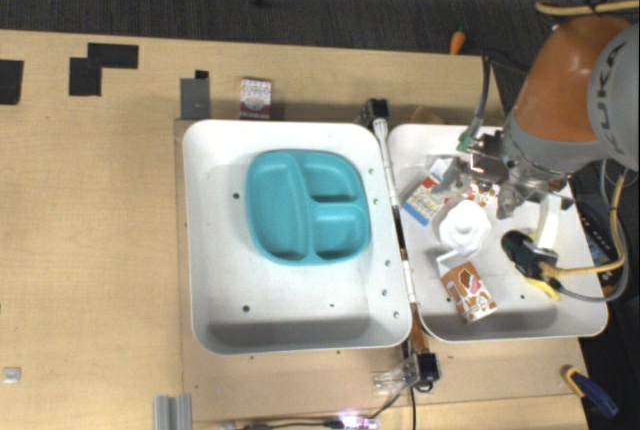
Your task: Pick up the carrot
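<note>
Crowding right bin [575, 318]: brown carton [469, 291], white bottle [464, 227], packet [421, 203], under arm [575, 88], pincer [520, 193] state unclear, teal tray [305, 206] left.

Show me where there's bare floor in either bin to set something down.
Left bin: a bare band runs around the teal divided tray, widest along the front wall. Right bin: crowded. The white bottle, the brown carton, the small packet and the end effector fill its middle; only the front right corner beyond the carton looks bare.
</note>
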Robot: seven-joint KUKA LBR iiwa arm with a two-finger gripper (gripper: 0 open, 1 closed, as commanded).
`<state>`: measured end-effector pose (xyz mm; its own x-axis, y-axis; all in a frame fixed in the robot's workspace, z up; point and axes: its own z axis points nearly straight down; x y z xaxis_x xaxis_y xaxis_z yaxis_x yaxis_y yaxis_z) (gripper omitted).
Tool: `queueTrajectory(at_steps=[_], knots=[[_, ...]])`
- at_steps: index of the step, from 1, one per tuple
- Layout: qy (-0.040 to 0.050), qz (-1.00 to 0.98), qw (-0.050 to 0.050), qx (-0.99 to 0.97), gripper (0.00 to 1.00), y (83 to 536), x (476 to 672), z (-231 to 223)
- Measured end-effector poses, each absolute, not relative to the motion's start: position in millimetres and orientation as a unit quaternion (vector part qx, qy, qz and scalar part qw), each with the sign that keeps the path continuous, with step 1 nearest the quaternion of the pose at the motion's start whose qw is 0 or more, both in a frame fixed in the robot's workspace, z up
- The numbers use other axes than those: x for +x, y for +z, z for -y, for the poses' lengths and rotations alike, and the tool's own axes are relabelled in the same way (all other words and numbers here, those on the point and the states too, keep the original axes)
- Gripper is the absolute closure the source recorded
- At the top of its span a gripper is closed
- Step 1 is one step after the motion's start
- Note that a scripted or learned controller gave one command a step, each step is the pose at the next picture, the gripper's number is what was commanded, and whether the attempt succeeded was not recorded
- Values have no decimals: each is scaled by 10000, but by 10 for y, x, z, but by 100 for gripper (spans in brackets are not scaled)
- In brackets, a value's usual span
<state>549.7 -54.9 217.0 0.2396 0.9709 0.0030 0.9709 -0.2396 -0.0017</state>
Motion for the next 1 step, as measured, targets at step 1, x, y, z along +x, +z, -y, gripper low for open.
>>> queueTrajectory(at_steps=[1], knots=[[-2, 5326, 18, -8464, 0, 2175, 5212, 169]])
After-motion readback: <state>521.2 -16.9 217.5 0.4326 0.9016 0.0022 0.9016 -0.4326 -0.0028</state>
